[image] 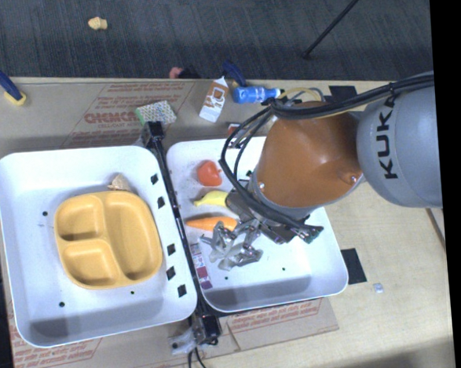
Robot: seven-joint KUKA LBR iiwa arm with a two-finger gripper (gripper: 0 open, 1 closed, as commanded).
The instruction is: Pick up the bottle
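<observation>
The hand (236,246) (grip state unclear) hangs in the right bin (324,279) near a tomato (208,173), banana (209,197) and carrot (209,221); the left bin (21,233) holds a yellow tray (107,239).

Dark grey carpet (125,29) beyond a pale wooden bench (396,301).
</observation>
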